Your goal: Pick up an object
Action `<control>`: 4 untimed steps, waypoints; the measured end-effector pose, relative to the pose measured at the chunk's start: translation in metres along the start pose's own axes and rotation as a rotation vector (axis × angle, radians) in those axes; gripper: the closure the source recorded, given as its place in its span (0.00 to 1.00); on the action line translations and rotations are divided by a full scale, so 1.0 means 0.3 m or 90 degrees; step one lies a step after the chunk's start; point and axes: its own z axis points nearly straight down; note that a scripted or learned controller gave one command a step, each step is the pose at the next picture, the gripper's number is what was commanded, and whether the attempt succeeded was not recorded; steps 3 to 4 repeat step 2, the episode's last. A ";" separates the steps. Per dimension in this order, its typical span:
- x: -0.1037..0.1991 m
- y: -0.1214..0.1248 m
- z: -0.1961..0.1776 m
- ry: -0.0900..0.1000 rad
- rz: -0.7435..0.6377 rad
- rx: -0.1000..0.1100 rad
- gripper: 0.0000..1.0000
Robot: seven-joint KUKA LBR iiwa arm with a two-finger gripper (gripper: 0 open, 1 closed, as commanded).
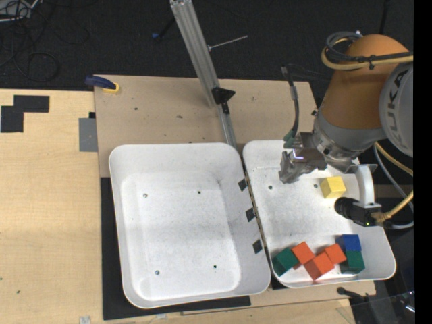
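Grey metal gripper (291, 169) hangs over the upper left part of the right bin (270, 157), near that bin's back rim; nothing visible between its fingers, and whether they are open or shut cannot be told from this angle. Above it the arm's orange band (368, 59) and grey wrist come in from the right, cables looped over the top. Yellow block (333, 186) lies just right of the gripper on the bin floor, apart from it. Rest of the blocks bunched at the bin's near edge: green block (285, 259) leftmost, orange block (303, 252) beside it, a second orange block (320, 266), a third (335, 254), blue block (350, 242) at the right with another green block (352, 262) below it. Left bin (135, 160) sits alongside, black clips between the two rims. Aluminium rail (196, 46) leans across the wooden bench (155, 106) behind the bins.
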 end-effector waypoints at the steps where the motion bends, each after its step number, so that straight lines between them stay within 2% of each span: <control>1: 0.168 -0.012 0.072 0.000 0.001 0.001 1.00; 2: 0.315 -0.021 0.073 -0.001 0.001 0.000 1.00; 4: 0.315 -0.021 0.073 -0.001 0.001 0.000 1.00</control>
